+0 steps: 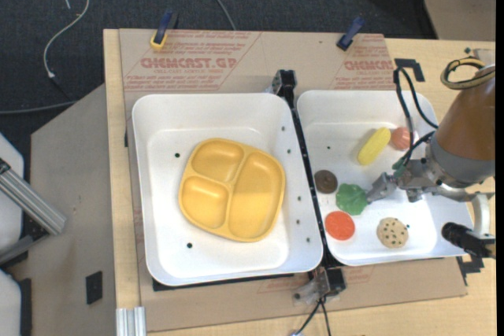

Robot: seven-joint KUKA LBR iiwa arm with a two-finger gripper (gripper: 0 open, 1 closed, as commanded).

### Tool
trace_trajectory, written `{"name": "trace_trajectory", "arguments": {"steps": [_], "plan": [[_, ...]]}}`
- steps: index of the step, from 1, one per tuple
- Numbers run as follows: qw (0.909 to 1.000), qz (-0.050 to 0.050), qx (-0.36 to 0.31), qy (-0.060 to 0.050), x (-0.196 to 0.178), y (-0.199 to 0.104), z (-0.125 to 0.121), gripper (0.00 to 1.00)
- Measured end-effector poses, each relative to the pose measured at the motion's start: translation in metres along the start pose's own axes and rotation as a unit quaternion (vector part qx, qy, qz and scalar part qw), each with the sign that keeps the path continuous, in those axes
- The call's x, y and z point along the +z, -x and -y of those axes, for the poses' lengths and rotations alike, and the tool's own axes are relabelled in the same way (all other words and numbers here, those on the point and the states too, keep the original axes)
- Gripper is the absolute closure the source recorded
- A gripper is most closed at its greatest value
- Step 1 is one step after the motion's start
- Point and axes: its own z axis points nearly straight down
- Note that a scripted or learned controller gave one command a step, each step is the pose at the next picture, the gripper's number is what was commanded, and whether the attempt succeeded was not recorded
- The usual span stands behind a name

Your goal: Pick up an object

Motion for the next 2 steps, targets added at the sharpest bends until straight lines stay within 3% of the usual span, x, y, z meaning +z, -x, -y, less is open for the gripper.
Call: {"name": "trace_trajectory", "arguments": {"steps": [1, 2], "plan": [[1.0, 0.001, 0.0, 0.003, -0.013, 0.0, -0.001, 1.0], [1.0, 0.002, -0.001, 0.005, -0.063, 0.007, -0.003, 1.0]]}}
